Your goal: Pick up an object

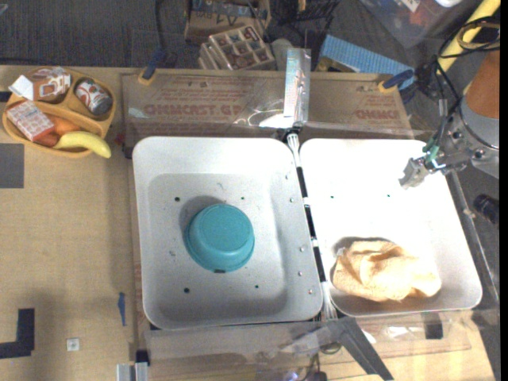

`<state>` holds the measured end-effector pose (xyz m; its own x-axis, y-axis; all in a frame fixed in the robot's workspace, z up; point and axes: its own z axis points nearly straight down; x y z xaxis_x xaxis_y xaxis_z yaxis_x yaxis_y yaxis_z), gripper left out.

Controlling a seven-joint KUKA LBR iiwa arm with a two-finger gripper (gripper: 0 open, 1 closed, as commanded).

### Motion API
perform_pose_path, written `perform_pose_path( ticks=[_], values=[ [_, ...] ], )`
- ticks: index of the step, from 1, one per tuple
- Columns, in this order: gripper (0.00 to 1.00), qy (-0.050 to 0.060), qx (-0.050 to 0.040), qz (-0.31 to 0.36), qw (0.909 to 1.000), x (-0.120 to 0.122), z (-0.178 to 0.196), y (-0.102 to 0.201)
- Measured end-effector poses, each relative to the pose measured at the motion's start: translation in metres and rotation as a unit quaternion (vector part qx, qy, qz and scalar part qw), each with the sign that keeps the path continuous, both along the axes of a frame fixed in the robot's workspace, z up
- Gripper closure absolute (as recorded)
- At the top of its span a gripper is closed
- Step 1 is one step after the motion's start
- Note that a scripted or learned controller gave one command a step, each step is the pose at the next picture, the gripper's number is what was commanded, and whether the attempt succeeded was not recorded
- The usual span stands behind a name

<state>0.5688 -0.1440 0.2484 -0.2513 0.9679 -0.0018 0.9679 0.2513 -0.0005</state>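
- Two white bins sit side by side; the left bin holds a teal bowl, upside down near its middle; the right bin holds a crumpled tan cloth against its near wall, toward the near right corner.
- The gripper hangs over the far right part of the right bin, well apart from the cloth and further still from the bowl; nothing shows between its fingers; at this size I cannot tell whether they are spread or pressed together.
- The cloth is the nearer candidate; it looks light, soft and limp, so it should bunch under a pinch rather than slide; a raised fold near its middle is likely the best place to take hold; a grab at the flat edge by the wall may catch only a thin layer, or the wall itself.
- The bowl looks stiff and smooth; inverted, it offers a rounded dome and a low rim flat on the floor, so fingers would probably slip off; a poorer choice.
- A tray with a banana sits off the bins at far left.
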Motion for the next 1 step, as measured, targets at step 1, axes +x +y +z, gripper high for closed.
perform_pose_path(
  ticks=[1],
  values=[
    [0.0, 0.0, 0.0001, 0.0, 1.0, 0.0001, -0.0001, 0.0007]
  ],
)
